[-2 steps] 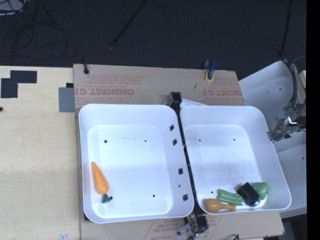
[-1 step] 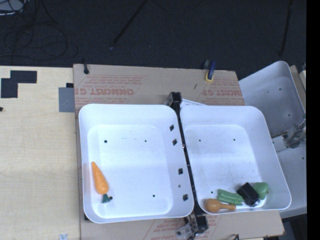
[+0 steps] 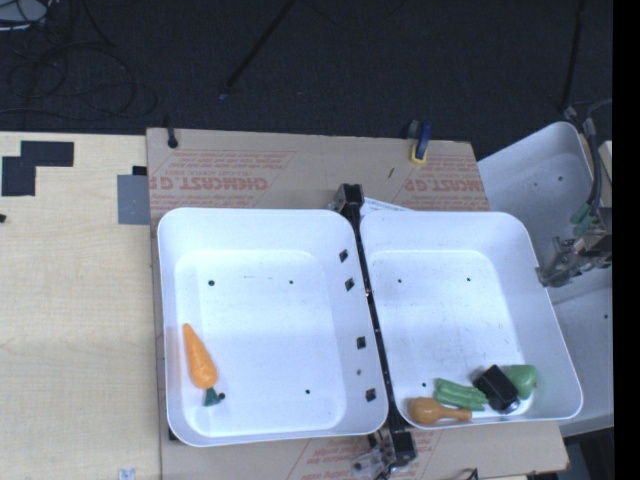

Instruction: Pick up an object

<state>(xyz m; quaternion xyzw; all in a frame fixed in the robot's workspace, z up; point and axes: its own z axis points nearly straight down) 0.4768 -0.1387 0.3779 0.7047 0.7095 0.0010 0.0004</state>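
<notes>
My bench carries a cardboard sheet; on it, two white bins sit side by side.

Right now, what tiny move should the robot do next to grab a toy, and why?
Probably swing in over the left bin toward the orange carrot. It lies alone by the left wall, while the toys in the right bin crowd its near corner.

Two shallow white plastic bins look smooth and faintly glossy. They sit on a matt brown printed cardboard sheet, over the pale wood-grain bench top, left of frame.
</notes>
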